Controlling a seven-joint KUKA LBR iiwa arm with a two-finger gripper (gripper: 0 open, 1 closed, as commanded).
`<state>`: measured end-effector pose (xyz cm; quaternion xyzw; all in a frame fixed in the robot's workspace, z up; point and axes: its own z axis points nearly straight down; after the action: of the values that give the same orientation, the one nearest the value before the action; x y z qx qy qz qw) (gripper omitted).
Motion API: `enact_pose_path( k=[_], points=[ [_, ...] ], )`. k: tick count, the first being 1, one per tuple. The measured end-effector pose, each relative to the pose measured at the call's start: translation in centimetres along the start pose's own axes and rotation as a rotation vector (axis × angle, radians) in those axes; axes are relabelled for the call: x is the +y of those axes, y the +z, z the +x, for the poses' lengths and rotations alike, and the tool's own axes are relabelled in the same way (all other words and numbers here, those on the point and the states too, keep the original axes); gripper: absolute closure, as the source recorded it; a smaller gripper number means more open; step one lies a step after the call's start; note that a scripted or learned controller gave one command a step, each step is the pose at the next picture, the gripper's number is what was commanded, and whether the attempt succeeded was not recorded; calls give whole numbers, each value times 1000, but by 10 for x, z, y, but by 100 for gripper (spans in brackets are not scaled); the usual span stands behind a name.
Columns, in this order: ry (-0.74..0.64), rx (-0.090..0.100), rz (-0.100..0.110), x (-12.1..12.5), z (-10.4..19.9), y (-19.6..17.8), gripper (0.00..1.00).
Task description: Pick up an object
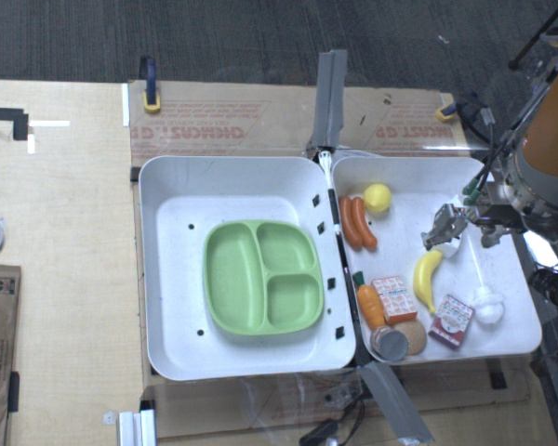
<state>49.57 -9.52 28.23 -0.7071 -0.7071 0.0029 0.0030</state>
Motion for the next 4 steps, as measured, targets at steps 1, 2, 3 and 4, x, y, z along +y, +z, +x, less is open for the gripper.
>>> enact_pose_path(
  k=[1, 2, 3, 4],
  points=[
    [126, 4, -12, -13, -56, 189, 0],
    [133, -3, -15, -12, -61, 180, 100],
    [107, 4, -10, 2, -80, 189, 100],
    [105, 3, -13, 4, -80, 189, 0]
  ],
)
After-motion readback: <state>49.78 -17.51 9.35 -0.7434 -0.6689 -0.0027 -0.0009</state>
